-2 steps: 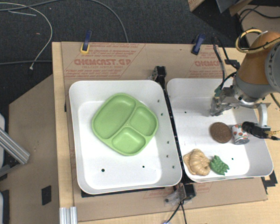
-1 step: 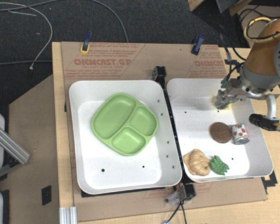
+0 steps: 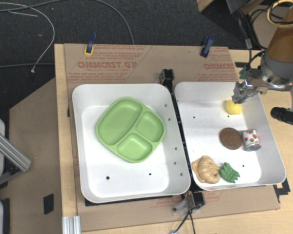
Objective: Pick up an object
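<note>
Hovering right over the small yellow object (image 3: 234,107) at the right bin's (image 3: 273,145) far side, gripper (image 3: 240,97) spread impossible to tell; probably light, smooth, slippery, best pinched across its middle.

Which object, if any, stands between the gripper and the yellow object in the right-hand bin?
Nothing visible does. The gripper hangs directly over the yellow object at the far side of the right bin. The brown disc and small can lie nearer the camera, off to the side.
</note>
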